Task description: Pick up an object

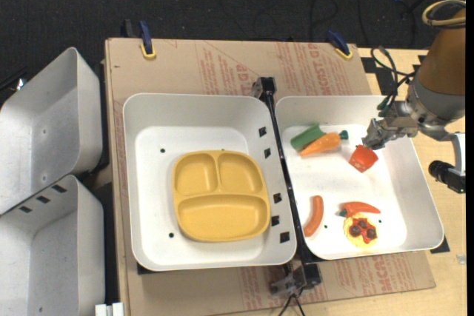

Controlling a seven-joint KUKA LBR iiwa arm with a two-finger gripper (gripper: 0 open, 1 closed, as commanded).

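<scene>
Gripper [376, 137] at the arm's end sits low over the far right part of the right bin [415, 181], reaching in from the right edge. Whether it is spread or pressed together cannot be told at this size. A small red block [362, 158] hangs or lies tilted right at the gripper's tip, touching it or very nearly so; whether it is actually pinched cannot be told either.

Left of the gripper, in the far left part of the same bin, a toy carrot [324, 143] lies at a slant with a green piece [304, 135] just beside it on the far side, the two touching. Nearer the camera, a toy sausage [314, 215] lies close to the bin's left wall. To its right rests a red pepper slice [361, 208], and just nearer than that a small yellow pizza piece [361, 230] with dark toppings.

Across the divider, the left bin [148, 159] holds a yellow compartment plate [221, 195] with three sections, lying flat near the bin's middle. Both bins stand on a cardboard sheet [200, 66] over the bench.
</scene>
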